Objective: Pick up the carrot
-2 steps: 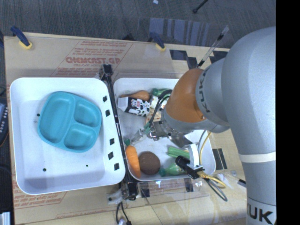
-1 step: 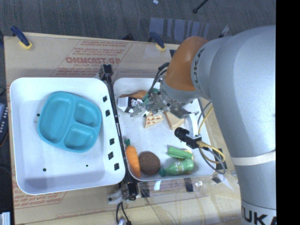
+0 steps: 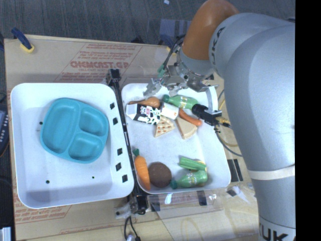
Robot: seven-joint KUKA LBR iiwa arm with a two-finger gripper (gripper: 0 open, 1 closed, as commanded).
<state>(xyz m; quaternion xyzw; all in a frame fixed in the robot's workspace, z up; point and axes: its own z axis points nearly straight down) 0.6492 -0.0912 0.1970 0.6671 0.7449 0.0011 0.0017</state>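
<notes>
The carrot (image 3: 142, 170), orange with a small green top, lies along the left wall of the right bin (image 3: 218, 157) near its front corner. It touches a brown ball (image 3: 159, 174). My gripper (image 3: 160, 89) hangs over the far end of the same bin, well away from the carrot. Its fingers (image 3: 150, 90) are open with nothing between them. They hover just above an orange-brown bread-like piece (image 3: 151, 103) and a green bottle (image 3: 181, 102).
The far half of the right bin holds a black-and-white carton (image 3: 148, 113), a waffle wedge (image 3: 163, 128), a bread slice (image 3: 186, 130) and a red-orange sausage (image 3: 190, 118). Green items (image 3: 193, 178) lie at the front right. A blue divided plate (image 3: 75, 129) sits in the left bin (image 3: 25, 185).
</notes>
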